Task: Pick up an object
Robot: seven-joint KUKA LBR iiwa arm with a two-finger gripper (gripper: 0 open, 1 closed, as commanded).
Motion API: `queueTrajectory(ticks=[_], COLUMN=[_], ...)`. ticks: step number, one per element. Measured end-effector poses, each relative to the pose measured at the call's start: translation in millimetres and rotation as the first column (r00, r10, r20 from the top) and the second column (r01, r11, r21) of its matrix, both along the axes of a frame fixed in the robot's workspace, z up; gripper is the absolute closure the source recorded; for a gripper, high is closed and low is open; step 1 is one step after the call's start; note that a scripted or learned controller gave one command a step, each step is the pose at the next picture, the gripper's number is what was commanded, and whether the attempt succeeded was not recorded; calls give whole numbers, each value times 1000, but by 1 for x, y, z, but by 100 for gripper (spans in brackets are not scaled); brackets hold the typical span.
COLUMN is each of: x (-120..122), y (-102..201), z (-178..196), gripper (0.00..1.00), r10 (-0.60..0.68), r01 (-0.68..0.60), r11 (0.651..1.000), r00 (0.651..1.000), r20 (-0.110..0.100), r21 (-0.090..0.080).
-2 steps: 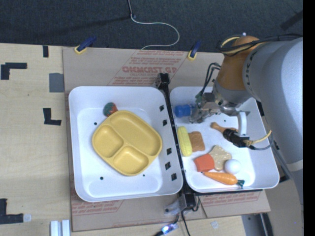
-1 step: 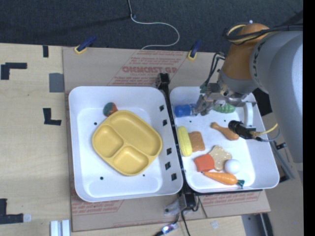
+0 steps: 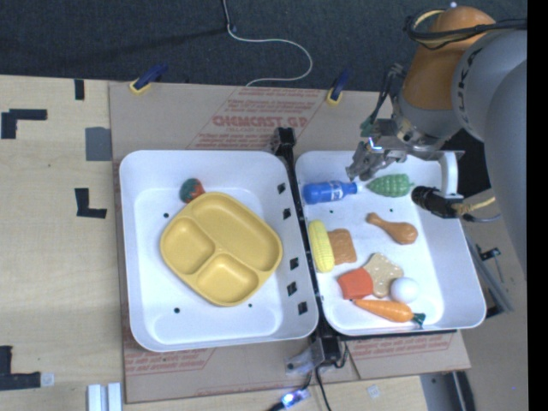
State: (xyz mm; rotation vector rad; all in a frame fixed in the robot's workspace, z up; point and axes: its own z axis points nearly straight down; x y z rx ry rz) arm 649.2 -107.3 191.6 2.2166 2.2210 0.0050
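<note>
Gripper over the blue bottle at its four o'clock — grip unreadable — that round bottle could roll away.

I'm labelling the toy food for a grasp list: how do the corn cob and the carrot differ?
The corn cob is yellow; the carrot is orange with a green tip. The corn cob lies along the right bin's left wall, pointing up the view; the carrot lies crosswise near the front edge. The corn cob looks thicker and blunt, the carrot slimmer and tapered. Both lie flat in the same bin.
</note>
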Motion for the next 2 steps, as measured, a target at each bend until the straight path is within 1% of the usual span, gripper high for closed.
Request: queueTrajectory(ticks=[1,2], x=[1,-23], y=[1,54], z=[35,43], gripper=[100,100], r10=[0,4], r01=[0,-4], r11=[1000,1000], r00=[1000,1000], r20=[-3,-6], r21=[0,2])
